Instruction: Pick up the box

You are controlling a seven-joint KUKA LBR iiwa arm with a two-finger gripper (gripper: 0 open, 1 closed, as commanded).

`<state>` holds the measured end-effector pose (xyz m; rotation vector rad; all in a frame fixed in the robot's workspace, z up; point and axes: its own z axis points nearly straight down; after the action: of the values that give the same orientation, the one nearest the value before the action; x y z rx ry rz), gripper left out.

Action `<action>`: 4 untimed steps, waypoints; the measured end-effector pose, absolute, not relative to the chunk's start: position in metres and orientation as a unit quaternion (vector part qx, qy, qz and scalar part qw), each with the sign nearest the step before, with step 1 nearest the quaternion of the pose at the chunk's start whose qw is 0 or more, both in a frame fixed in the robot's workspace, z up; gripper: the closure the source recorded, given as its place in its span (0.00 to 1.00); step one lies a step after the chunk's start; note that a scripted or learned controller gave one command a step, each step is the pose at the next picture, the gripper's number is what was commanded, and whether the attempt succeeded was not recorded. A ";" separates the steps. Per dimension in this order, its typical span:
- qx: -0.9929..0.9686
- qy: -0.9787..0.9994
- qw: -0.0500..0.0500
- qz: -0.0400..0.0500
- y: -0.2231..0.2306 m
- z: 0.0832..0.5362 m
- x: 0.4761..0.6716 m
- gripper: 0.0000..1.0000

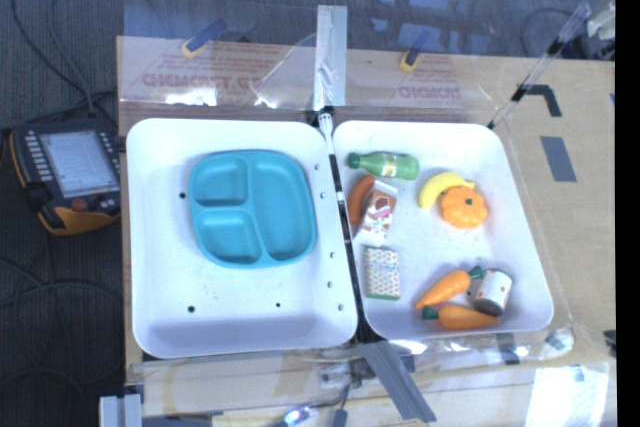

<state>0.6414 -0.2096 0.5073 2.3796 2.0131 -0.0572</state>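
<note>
The box (381,273), its print blurred, is seen at seven o'clock in the right bin (520,215); possibly another carton (378,215) lies at its twelve. The end effector's state cannot be told.

Blue plate (250,207) in left bin (150,245); right-bin toy carrots (442,287)

A pale grey shape (604,15) cut off at the frame's upper right edge; whether it belongs to the arm cannot be told

Small patterned box (381,273), seemingly flat, right bin
</note>
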 end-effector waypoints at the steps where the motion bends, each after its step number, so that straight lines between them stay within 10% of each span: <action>1: 0.716 0.698 0.000 -0.001 -0.205 0.433 0.628 1.00; 2: 0.614 0.789 -0.001 0.000 -0.118 0.332 0.645 1.00; 3: 0.504 0.864 0.001 0.001 -0.118 0.139 0.668 1.00; 4: 0.473 0.881 0.002 0.001 -0.138 0.315 0.670 1.00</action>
<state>0.6695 -0.1376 0.3152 1.4856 2.7645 0.0035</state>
